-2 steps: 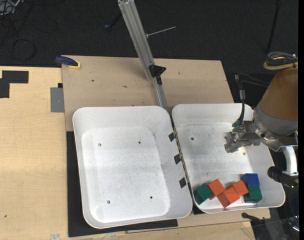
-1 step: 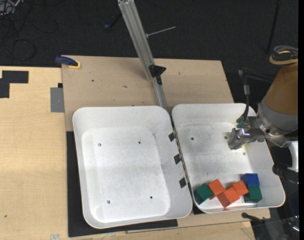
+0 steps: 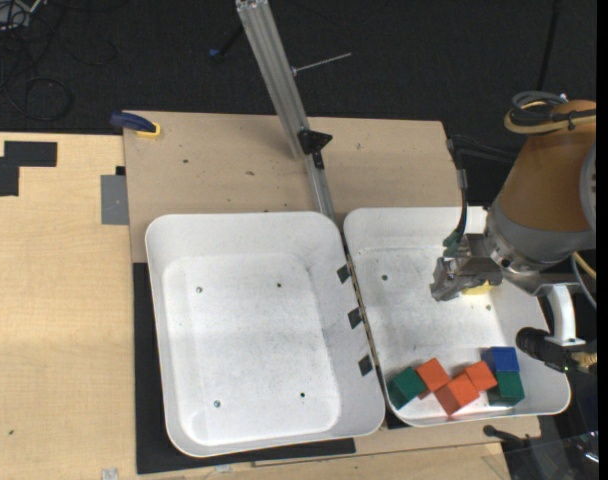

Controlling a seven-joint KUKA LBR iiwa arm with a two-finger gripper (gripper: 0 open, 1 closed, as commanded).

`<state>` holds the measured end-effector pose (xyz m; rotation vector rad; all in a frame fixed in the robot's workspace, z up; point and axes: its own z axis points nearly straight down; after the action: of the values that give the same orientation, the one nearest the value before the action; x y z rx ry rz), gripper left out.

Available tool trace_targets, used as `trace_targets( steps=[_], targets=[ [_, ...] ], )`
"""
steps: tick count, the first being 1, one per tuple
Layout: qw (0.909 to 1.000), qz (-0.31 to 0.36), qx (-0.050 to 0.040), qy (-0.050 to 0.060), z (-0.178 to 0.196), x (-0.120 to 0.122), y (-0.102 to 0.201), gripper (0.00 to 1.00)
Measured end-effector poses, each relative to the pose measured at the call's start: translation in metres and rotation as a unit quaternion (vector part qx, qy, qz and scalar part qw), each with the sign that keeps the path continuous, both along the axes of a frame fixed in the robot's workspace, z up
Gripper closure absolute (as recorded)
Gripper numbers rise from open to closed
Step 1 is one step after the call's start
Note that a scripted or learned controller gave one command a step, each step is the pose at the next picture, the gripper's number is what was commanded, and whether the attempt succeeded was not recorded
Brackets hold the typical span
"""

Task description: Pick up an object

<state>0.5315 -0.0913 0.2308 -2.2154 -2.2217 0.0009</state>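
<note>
Coloured blocks (image 3: 462,383), right bin (image 3: 404,248), claw (image 3: 454,283)

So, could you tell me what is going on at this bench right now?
A grey robot arm reaches in from the right over the right bin, its gripper low above the bin floor beside a small yellow object. Whether it grips that object cannot be told. A cluster of blocks lies at the bin's near edge: a green block, orange blocks and a blue block. The left bin sits alongside.
</note>
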Motion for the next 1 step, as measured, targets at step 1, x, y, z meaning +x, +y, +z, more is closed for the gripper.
trace_targets(
  steps=[1],
  targets=[
    [1.0,0.002,0.0006,0.0,0.0013,-0.0021,0.0631,1.0]
  ],
)
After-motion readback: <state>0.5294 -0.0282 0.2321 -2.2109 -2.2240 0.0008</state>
